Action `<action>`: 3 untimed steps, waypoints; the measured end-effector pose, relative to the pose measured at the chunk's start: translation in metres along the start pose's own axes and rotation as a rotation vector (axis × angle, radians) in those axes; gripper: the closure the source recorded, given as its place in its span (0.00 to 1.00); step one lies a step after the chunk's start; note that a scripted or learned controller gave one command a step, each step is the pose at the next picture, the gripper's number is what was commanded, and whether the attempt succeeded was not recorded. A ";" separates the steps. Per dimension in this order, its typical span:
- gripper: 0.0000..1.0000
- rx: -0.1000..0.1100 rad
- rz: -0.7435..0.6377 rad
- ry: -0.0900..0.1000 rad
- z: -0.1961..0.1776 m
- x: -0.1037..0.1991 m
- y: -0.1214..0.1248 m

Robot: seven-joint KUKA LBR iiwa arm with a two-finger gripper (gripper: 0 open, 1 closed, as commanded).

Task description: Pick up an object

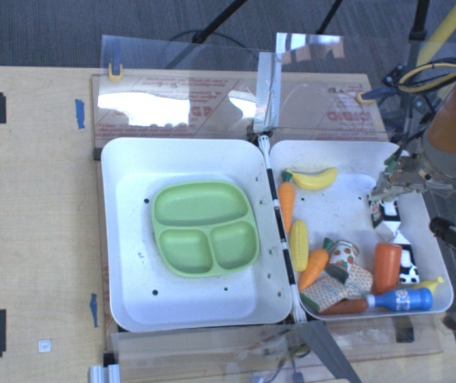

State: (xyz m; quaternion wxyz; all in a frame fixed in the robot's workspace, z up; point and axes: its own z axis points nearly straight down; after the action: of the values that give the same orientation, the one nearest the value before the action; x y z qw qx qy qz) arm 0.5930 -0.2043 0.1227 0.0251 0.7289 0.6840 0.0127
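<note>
Nearest the camera, along the front wall of the right bin [439, 238]: a blue bottle [402, 299] lying on its side, yellow cap toward the right, long axis running left to right. Just left of it a patterned cloth piece [341, 288], with a small printed can [342, 254] on top and an orange carrot [315, 266] slanting beside it. Just behind the bottle, an orange-red cup [386, 266] standing upright, and a black-and-white item [407, 266] touching its right side.

Further back, against the divider: a yellow corn cob [299, 245] and a second carrot [286, 201], both lying with long axes front to back. Furthest in that bin, a banana [314, 179] lying crosswise near the back wall.

Over the right-hand back part of the same bin, the pincer [385, 208], hanging low from the grey wrist with its orange band (fingers too tangled with cables and a black-and-white patch to read, so open or shut: cannot tell). Nothing visibly held.

Key relation, as a judgement: closest candidate is the orange-red cup, lying toward the camera from the pincer and almost straight below it, upright, so a short descent forward would likely meet its rim.

In the left bin [132, 214], a green divided plate [205, 228], well apart from the arm, on the pale bench [36, 214].
</note>
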 end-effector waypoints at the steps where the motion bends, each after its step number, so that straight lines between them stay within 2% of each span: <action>1: 1.00 0.057 0.092 0.013 -0.083 0.058 -0.008; 2: 1.00 0.056 0.193 0.009 -0.106 0.068 -0.006; 3: 1.00 0.062 0.149 0.012 -0.124 0.129 -0.032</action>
State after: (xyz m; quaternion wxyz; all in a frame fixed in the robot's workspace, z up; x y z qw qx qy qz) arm 0.5632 -0.0713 0.2425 -0.0025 0.7780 0.6282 -0.0020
